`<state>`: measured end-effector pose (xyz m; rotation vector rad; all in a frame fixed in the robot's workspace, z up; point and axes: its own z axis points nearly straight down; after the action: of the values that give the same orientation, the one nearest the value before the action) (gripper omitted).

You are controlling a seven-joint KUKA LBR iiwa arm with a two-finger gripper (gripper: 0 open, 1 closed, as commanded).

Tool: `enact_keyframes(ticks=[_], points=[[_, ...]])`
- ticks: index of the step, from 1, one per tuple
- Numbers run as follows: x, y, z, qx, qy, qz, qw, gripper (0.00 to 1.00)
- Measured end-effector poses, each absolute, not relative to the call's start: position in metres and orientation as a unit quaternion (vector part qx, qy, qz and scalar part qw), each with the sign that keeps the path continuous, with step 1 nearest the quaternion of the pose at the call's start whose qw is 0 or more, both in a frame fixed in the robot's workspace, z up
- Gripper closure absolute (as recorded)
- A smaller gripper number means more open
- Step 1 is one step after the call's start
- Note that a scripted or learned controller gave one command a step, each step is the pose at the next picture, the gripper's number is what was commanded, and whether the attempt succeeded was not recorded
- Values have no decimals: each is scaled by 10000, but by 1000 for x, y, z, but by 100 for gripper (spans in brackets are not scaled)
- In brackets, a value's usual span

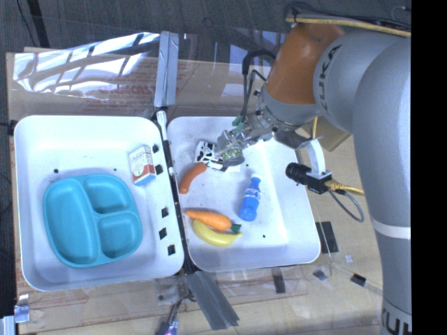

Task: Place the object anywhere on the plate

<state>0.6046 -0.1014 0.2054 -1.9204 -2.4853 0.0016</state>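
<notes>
Camera view, plate: the teal divided plate (93, 218) is lying in the left bin (42, 138), waiting as the target; a small red-and-white carton (142, 165) is standing just beside its far right corner.
Camera view, objects: the right bin (293, 236) is holding the loose pieces, so the pick is likely starting here; an orange sausage-shaped piece (192, 176) is lying near its left wall; a blue bottle (251, 199) is lying mid-bin; a carrot (209, 219) is resting against a banana (216, 236) at the near side.
Camera view, gripper: the gripper (213, 158) is reaching down at the far left of the right bin, just beside the sausage-shaped piece, probably lining up on it; whether the fingers are apart or together I cannot tell; nothing is showing between them.
Camera view, progress: no piece is lying on the plate, so the placing is not yet done.
</notes>
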Motion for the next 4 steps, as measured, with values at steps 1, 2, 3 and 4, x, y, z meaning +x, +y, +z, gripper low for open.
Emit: enact_keyframes(ticks=[1, 2, 3, 4], points=[[588, -28, 191, -5165, -8563, 14, 23, 100], [530, 41, 191, -4979, -8672, 11, 16, 100], [493, 86, 191, -4476, -8942, 15, 23, 100], [507, 135, 185, -4336, -9011, 11, 9, 100]])
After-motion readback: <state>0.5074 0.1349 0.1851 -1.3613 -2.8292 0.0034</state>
